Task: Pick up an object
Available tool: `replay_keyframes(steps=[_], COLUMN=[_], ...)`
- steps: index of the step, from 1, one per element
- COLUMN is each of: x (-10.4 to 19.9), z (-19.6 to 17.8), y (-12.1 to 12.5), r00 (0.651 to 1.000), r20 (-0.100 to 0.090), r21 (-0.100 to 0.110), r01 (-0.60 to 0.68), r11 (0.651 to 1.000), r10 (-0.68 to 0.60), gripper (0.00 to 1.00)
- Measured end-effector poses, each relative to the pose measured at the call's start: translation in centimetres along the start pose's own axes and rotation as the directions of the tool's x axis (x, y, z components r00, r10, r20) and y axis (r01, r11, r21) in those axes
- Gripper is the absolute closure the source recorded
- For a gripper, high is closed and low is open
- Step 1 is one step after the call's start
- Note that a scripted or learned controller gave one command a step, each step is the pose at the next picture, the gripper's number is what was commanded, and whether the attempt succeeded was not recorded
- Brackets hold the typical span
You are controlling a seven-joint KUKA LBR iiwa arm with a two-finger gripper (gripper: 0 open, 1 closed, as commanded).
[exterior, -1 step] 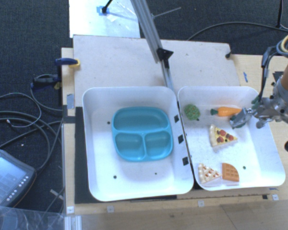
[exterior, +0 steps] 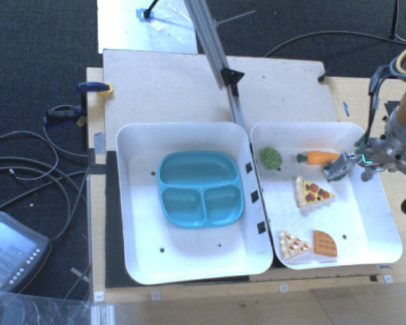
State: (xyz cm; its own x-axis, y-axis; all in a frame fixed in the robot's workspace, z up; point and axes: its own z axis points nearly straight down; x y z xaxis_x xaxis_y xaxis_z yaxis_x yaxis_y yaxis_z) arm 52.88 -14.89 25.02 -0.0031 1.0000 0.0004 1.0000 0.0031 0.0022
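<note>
Fingers (exterior: 335,170) of the gripper (exterior: 352,171) stand spread apart with nothing between them, low over the far right part of the right bin (exterior: 386,239); the left fingertip lies just beside the pale end of the toy carrot (exterior: 319,158), and whether they touch cannot be told. Nearest in this bin lie a toy waffle (exterior: 325,244) and, just beside it on its left, a pale toy pizza slice (exterior: 294,244). Farther in, near the bin's middle, lies a second pizza slice (exterior: 312,193) with red toppings. Farthest, along the back wall, sit the toy broccoli (exterior: 271,158) and the carrot, near each other but apart. The left bin (exterior: 132,239) holds a blue three-compartment plate (exterior: 201,188) lying flat. Beyond both bins, a slanted metal bar (exterior: 206,29) crosses a pale board (exterior: 162,87).
</note>
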Motion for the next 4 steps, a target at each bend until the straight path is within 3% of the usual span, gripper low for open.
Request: replay_keyframes(steps=[3,4], x=[-0.1,-0.2], z=[14.3,12.9], y=[-0.9,-0.7], r00=[1.000,1.000], r20=[-0.001,0.001], r21=[0.005,-0.001], r01=[-0.003,-0.004], r11=[1.000,1.000], r10=[0.003,0.004], gripper=[0.00,1.00])
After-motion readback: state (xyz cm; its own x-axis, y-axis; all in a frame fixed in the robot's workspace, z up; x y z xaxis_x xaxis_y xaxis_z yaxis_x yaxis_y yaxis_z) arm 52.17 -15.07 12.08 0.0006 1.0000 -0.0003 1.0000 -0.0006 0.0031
